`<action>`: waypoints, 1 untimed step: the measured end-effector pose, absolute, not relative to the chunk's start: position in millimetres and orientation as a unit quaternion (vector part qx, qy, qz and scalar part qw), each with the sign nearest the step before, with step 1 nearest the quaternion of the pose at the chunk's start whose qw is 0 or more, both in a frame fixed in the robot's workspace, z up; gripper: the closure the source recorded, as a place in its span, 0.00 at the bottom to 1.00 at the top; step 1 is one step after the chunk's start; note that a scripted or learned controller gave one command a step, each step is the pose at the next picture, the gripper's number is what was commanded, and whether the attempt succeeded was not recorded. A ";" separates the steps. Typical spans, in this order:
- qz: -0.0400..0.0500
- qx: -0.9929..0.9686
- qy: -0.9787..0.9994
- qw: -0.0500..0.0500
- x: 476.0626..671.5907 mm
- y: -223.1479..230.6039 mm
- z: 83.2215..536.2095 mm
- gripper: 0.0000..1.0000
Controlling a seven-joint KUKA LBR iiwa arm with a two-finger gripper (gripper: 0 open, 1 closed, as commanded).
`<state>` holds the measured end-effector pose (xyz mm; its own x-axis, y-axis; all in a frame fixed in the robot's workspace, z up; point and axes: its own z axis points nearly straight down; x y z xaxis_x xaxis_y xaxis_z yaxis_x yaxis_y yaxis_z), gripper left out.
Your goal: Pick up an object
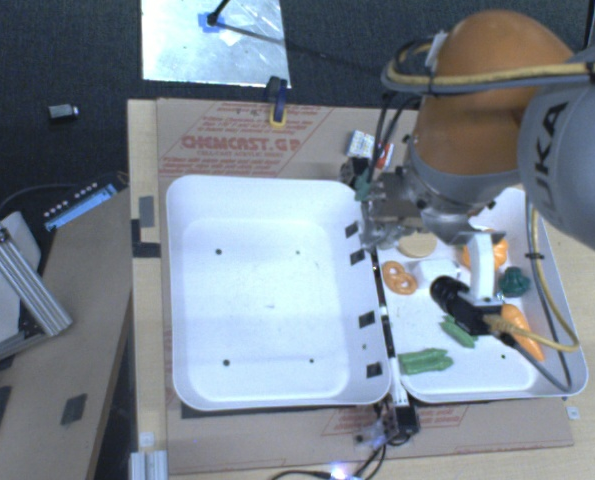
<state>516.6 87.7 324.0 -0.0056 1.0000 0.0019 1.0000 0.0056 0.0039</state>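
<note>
Left of the jaws, the white left bin (257, 268). Hanging over the right bin (552, 373) at its far left corner, jaws open or closed, impossible to tell. Just beside them, a pretzel (399, 278) and a tan disc (416, 245); farther off, a green pod (425, 361); well right, an orange carrot (517, 318).

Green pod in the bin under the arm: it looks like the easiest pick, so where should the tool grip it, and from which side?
Grip the green pod at mid-length, across its narrow width, coming straight down. It lies flat and long, roughly along the near wall of the bin, with bare floor on both long sides.
</note>
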 end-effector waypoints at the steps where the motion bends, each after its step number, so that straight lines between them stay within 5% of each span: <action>1: 0.000 0.704 0.710 -0.001 519.5 155.3 284.7 1.00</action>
